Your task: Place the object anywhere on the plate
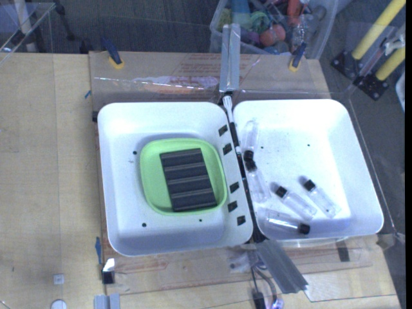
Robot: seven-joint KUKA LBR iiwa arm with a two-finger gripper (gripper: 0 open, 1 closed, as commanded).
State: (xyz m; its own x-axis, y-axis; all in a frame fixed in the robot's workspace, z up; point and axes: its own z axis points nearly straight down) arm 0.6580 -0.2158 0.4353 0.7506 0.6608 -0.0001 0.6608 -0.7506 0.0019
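— Where is the plate?

— The green plate lies in the left bin, a little toward its near side and close to the divider between the two bins. It is squarish with rounded corners.

— Anything on it?

— Yes. A black ribbed slab lies flat across the middle of the plate. It is well inside the rim, with green showing on every side, and its ridges run across its width.

— And the right bin?

— It holds clear vials with black caps, all lying on their sides. Two are close together in the near half of the bin, with their caps pointing toward the far left. A third lies nearer the front wall with its cap to the right. At least one more lies along the divider wall, and it is hard to make out because clear plastic on white barely shows. None of the vials touches the plate, since the divider stands between them.

— What surrounds the bins?

— They sit on a pale wooden bench. Beyond the far edge of the bench is a clear tub of coloured toys. Two blue clamps grip a transparent sheet behind the bins. A row of small black tabs runs down the divider.
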